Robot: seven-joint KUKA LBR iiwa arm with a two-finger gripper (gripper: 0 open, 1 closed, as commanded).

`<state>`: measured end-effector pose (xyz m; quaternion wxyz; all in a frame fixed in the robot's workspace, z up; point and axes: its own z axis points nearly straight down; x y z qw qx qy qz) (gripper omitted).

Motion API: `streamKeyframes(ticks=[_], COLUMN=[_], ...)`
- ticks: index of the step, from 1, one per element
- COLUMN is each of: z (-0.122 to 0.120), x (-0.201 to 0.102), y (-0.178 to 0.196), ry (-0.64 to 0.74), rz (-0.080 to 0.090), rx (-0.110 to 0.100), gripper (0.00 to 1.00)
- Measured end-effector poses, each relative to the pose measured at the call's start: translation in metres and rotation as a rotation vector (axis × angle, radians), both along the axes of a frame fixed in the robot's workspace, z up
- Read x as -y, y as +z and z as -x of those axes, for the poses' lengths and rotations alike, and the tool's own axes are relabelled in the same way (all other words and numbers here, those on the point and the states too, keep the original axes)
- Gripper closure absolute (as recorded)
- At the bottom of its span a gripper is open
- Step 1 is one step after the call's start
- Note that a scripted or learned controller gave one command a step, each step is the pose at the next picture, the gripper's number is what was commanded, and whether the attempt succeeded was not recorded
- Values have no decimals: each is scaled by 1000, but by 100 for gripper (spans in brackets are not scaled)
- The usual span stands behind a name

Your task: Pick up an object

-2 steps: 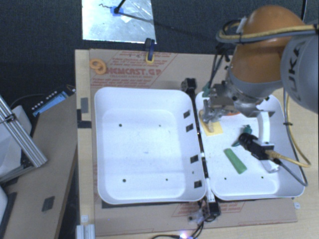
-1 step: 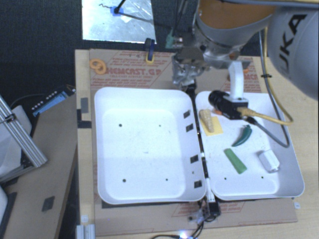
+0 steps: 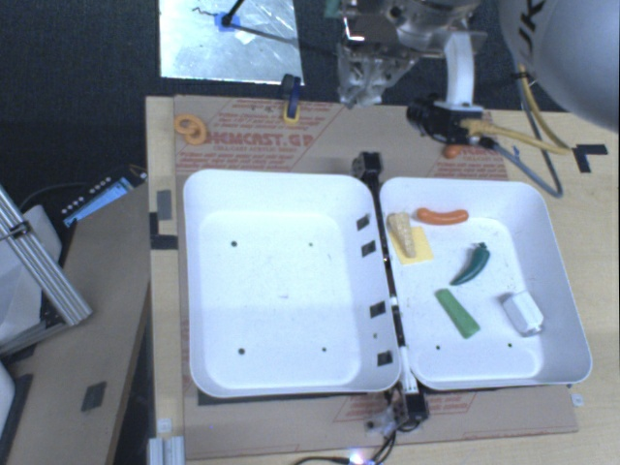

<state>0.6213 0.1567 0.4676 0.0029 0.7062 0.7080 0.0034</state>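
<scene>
I see five loose things in the right bin (image 3: pixel 557 260), any of which could be the pick. An orange sausage (image 3: pixel 442 216) lies flat near the bin's far wall. Just left of it and a bit nearer me sits a pale corn cob (image 3: pixel 400 232), tilted, resting on a yellow square (image 3: pixel 418 244) that touches the divider side of the bin floor. A dark green pepper (image 3: pixel 472 263) lies slanted near the middle of the bin, well apart from the sausage. Below it a light green stick (image 3: pixel 456 313) lies diagonally on the floor, and to its right a small white block (image 3: pixel 522 312) sits close to the right wall, apart from the stick.

The gripper (image 3: pixel 365 83) hangs high above the bench, beyond the far edge of both bins, over the brown board (image 3: pixel 262 134) near the seam between the two bins. It is blurred from my seat and I cannot tell how far the jaws stand apart. Nothing shows beneath them. The grey arm (image 3: pixel 552 27) comes in from the upper right.

The left bin (image 3: pixel 208 260) lies beside the right one, joined by a row of black clips (image 3: pixel 373 250). On the board past it I see an orange ring (image 3: pixel 191 128) and a yellow clamp (image 3: pixel 291 100). A shiny sheet (image 3: pixel 228 27) lies on the dark floor farther back.
</scene>
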Motion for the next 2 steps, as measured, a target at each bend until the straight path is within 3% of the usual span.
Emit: streamKeyframes(ticks=[1,2], z=[-49,-47], x=[18,104], y=[46,30], ry=[-4,-9], rz=[0,3], rx=[1,-8], gripper=[100,100])
